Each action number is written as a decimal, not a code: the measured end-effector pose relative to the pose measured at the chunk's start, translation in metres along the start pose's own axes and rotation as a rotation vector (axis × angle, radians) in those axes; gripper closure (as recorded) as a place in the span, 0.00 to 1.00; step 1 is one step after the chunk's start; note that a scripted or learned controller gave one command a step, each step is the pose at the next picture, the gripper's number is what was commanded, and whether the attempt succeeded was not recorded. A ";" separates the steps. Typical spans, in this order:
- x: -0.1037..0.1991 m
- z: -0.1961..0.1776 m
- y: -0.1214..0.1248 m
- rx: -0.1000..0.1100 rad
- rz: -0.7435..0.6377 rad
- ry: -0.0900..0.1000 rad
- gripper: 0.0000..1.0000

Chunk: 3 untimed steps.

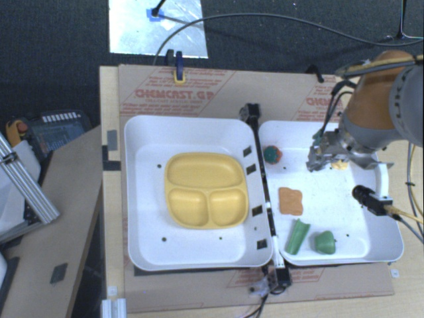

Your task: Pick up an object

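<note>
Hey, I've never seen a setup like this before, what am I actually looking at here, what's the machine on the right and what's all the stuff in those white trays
This is one picture from a camera fixed above a bench, looking down at a slant. The grey and orange shape at the right is a robot arm; its gripper, a two-finger claw, hangs over the right bin. I cannot tell whether it is open or holding anything. Its job is to pick up an object. That bin holds small toy-like items: a round green and orange piece, a flat orange piece, a long green piece, a chunky green piece, and something yellow beside the gripper. The left bin holds a yellow divided plate.
</note>
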<state>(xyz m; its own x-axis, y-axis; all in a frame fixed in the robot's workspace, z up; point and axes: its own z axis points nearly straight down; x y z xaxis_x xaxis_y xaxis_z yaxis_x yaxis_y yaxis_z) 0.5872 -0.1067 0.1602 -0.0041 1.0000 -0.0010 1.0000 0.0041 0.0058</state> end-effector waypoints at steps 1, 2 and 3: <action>-0.011 -0.055 0.005 -0.002 0.000 -0.001 1.00; -0.011 -0.108 0.007 -0.002 -0.002 -0.001 1.00; 0.040 -0.111 0.002 0.004 -0.005 0.002 1.00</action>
<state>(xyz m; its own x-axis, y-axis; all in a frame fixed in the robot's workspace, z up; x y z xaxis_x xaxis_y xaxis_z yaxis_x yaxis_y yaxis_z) 0.5881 -0.0665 0.2715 -0.0090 1.0000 0.0014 1.0000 0.0090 0.0021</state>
